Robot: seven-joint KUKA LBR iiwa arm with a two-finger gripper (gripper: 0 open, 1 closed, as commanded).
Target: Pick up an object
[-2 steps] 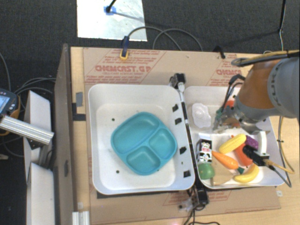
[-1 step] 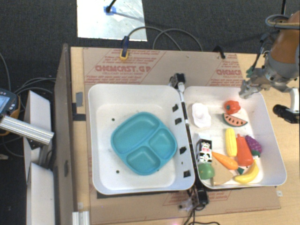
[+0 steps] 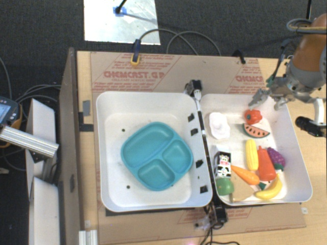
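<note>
The hand (image 3: 269, 97), open and empty, hovers just up-right of the red tomato (image 3: 252, 116). It should drop straight down (clear of the watermelon slice (image 3: 255, 131) just below) before closing.

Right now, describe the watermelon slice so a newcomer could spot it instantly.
Look in the right-hand white bin, in its far half. The watermelon slice lies just below the red tomato-like toy. It alone is a half-moon wedge, red with dark seeds and a green rind.

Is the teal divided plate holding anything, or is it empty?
Empty: the teal divided plate lies flat in the left bin, all three compartments bare.
</note>
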